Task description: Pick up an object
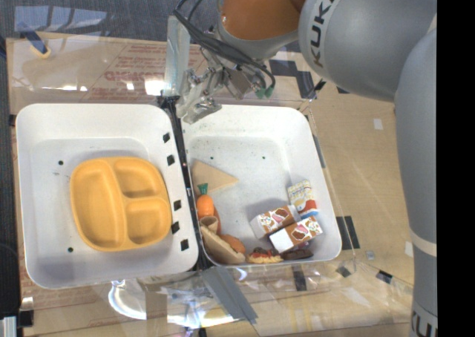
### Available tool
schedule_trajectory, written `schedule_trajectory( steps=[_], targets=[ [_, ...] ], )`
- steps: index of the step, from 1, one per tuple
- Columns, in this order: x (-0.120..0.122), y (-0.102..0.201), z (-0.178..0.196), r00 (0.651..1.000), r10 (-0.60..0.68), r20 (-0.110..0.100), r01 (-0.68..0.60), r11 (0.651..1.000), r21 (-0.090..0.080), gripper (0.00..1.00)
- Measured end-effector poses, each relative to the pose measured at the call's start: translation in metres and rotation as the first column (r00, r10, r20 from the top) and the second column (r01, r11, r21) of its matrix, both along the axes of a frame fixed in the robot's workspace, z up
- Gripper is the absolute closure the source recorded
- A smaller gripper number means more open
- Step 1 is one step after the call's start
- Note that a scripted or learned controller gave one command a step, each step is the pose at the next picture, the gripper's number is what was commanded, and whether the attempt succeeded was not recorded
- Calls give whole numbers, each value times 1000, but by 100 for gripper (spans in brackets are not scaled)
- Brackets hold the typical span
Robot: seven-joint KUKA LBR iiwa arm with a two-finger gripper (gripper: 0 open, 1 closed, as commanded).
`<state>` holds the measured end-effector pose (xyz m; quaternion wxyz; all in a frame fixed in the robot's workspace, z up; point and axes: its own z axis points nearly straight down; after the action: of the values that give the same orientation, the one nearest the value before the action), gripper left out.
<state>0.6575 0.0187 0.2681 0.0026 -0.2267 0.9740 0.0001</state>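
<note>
The gripper (pixel 199 99) hangs over the right bin's (pixel 252 129) far left corner; whether it is spread cannot be told. A tan wedge (pixel 213 176) by the divider points right, with bare floor beyond it toward the far wall.

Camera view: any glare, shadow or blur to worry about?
Camera view: glare on the clear sheet behind the left bin; soft shadow beside the yellow tray; the claw looks slightly soft; toy food in the right bin reads sharp.
</note>
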Motion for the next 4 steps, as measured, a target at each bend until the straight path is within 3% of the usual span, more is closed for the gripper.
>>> schedule_trajectory(
  steps=[1, 2, 3, 4],
  targets=[
    [-2, 74, -57, 999, 42, -9, -42, 999, 0, 100],
    [-56, 127, -84, 998, 68, -7, -67, 998, 1, 100],
    [-1, 202, -13, 998, 58, 4, -58, 998, 2, 100],
    [0, 198, 58, 992, -124, 3, 124, 992, 2, 100]
  ],
)
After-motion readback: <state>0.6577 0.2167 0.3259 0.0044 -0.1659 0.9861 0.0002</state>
